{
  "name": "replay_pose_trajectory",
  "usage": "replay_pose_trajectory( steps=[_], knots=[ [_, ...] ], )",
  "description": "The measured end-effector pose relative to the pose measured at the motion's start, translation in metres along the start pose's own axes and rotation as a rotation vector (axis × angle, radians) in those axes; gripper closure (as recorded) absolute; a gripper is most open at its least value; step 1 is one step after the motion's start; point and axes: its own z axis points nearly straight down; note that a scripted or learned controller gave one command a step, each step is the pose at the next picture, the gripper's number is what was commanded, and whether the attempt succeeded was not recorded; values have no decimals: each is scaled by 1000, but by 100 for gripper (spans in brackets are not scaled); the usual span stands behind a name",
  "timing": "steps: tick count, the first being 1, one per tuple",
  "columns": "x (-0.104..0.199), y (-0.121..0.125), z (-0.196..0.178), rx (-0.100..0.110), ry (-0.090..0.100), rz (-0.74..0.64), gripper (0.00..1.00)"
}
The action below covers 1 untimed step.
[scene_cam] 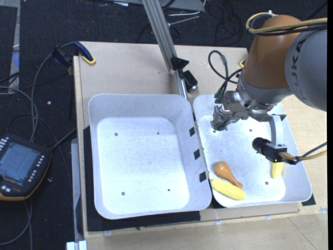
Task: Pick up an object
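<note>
Atop wooden bench, two white bins, dark carpet, cables

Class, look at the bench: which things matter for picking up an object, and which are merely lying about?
For the job: gripper; orange gourd-shaped toy; yellow corn-like toy; small yellow piece; right bin.

Lying about: left bin; handheld controller; clamp.

The pale tan wooden bench looks matt and smooth. On it, the left shallow white plastic bin has a faintly speckled, satin floor. To that bin's right, the yellow banana-shaped plastic toy and orange-brown pear-shaped toy look smooth, slightly glossy. The arm's orange band shines.
</note>
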Motion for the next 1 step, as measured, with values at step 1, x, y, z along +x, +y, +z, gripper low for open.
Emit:
replay_pose_trajectory(
  steps=[1],
  knots=[
    [51,-7,11,-1,0,0,100]
  ],
)
